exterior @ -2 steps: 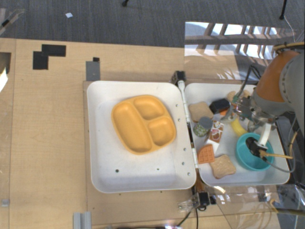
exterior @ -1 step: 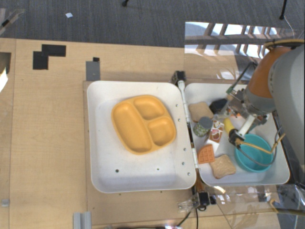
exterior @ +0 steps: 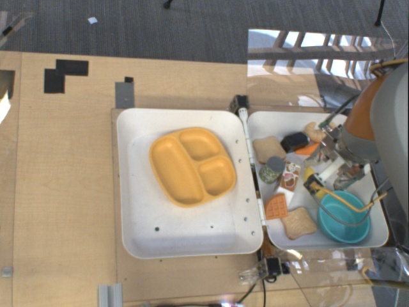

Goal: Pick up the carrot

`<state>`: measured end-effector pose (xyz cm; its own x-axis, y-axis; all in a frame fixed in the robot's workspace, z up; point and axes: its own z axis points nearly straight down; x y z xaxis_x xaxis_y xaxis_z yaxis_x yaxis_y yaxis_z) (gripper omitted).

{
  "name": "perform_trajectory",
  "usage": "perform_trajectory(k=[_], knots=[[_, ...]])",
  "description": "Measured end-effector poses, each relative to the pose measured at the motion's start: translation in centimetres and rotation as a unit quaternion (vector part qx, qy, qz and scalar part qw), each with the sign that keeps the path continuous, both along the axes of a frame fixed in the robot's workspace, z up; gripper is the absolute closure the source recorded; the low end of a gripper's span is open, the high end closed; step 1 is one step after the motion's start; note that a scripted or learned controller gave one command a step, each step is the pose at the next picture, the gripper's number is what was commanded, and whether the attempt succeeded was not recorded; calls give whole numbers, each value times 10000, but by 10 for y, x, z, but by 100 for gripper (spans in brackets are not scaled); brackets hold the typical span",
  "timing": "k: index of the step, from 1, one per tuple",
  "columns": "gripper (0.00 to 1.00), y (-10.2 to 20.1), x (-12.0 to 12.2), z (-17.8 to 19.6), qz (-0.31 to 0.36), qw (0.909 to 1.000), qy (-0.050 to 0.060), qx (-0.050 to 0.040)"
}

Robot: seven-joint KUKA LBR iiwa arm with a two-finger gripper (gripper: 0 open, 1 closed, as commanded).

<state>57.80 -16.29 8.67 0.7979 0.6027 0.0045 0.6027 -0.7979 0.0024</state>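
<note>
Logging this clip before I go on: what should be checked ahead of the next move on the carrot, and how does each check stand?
1. Carrot in view in the right bin: ok.
2. Gripper over the right bin, near the carrot: ok.
3. Carrot between the fingers: cannot tell.
4. Carrot free of clutter: not ok; a black item touches it.
5. Teal bowl apart from the carrot: ok.
</note>
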Motion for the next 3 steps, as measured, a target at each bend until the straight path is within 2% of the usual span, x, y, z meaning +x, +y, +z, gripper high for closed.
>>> perform_trajectory(k=[1, 2, 3], knots=[[0, 16, 68, -1, -2162, 9762, 182, 42], [0, 35, 2, 0, -1727, 9850, 4, 24], [0, 75, -38, 2, -351, 9994, -22, 7]])
